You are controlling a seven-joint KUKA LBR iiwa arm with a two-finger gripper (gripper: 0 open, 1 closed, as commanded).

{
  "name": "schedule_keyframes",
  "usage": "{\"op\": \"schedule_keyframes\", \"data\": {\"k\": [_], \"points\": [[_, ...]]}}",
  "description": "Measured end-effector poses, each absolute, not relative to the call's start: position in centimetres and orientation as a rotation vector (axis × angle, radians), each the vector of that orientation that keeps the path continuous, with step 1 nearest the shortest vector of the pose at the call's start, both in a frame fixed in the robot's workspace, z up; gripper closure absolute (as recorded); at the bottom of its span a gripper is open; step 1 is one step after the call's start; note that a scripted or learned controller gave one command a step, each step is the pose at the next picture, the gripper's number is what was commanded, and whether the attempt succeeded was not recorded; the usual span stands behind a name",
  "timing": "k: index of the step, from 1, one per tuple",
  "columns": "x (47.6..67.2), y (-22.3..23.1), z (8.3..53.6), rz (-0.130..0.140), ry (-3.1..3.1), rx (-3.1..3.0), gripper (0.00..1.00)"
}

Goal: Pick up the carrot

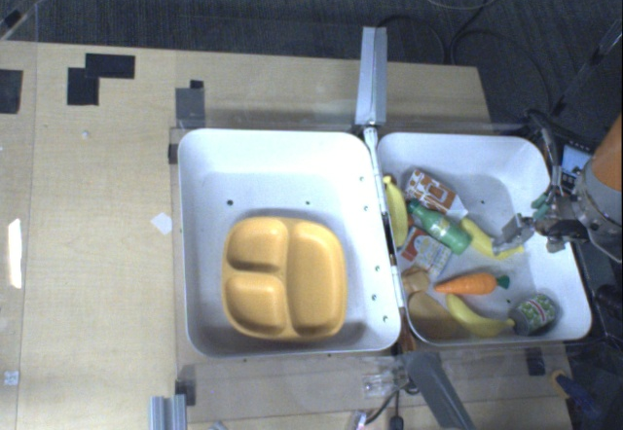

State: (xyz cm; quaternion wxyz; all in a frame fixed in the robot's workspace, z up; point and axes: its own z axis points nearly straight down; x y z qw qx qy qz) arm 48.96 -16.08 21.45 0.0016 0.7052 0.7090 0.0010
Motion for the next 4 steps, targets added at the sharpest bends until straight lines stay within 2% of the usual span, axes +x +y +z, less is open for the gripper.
{"op": "schedule_keyframes", "data": {"k": [1, 2, 3, 4], "points": [[48.8, -11.3, 9.9, 0.003, 2.266, 2.172, 0.00], [49.4, -10.9, 9.3, 0.008, 2.673, 1.601, 0.00], [49.3, -12.1, 9.1, 0.014, 2.747, 1.488, 0.00], [52.6, -11.9, 9.0, 0.008, 2.709, 1.569, 0.00]]}}
